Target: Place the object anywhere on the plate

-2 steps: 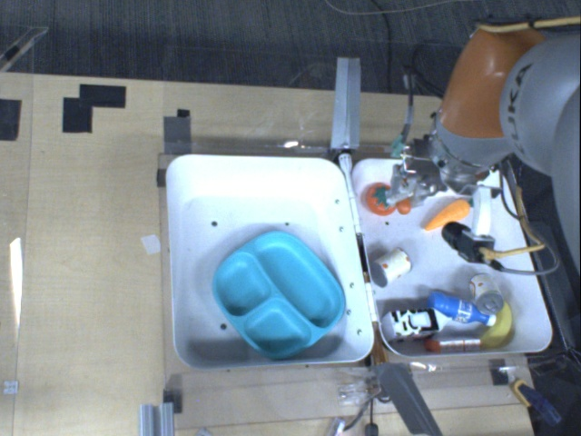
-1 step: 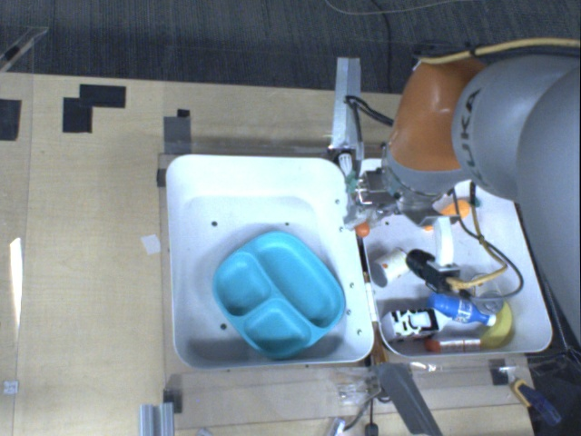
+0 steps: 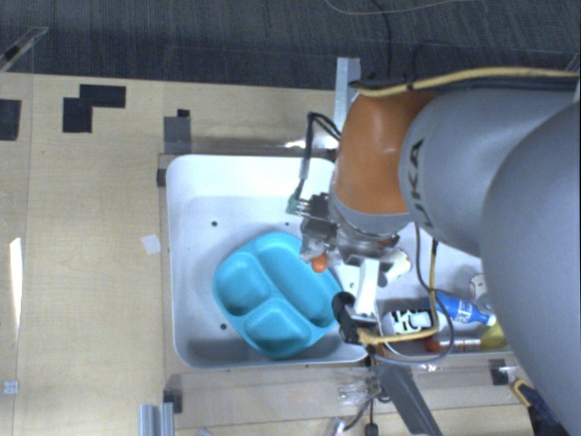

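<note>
In the camera view, a shallow white plastic bin [image 3: 195,243] is seen on a pale wooden bench [image 3: 82,271]. Inside it lies a turquoise plastic plate with three compartments [image 3: 272,293], tilted toward the bin's near right corner. The grey arm with the orange band [image 3: 427,166] reaches in from the right and covers most of the second bin. Its gripper [image 3: 340,271] hangs just above the plate's right edge. A small orange object [image 3: 318,264] is seen close against the gripper's underside, above the plate's right rim; whether it is clamped or merely beside the tool cannot be told, nor can the tool's state be made out. At the right, below the arm, a blue and white bottle-like item [image 3: 463,312] lies beside a yellow item [image 3: 492,337]. Black markings [image 3: 91,105] are seen on the bench at upper left.
</note>
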Controlling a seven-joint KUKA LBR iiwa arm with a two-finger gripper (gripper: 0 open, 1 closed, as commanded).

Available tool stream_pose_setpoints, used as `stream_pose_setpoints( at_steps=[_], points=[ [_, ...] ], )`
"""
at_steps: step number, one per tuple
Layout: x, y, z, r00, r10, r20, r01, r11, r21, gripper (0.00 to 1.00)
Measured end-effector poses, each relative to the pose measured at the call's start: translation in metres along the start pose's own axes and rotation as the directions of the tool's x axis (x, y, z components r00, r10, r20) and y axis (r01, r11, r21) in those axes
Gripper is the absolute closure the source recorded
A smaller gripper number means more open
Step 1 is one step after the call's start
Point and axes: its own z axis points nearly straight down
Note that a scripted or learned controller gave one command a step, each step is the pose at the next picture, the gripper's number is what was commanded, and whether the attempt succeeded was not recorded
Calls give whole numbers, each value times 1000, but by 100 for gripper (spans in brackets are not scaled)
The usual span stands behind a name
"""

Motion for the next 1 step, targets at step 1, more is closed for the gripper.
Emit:
stream_pose_setpoints(
  at_steps=[1],
  points=[
    [0, 0, 0, 1000, 0, 0, 0, 1000, 0, 0]
  ],
)
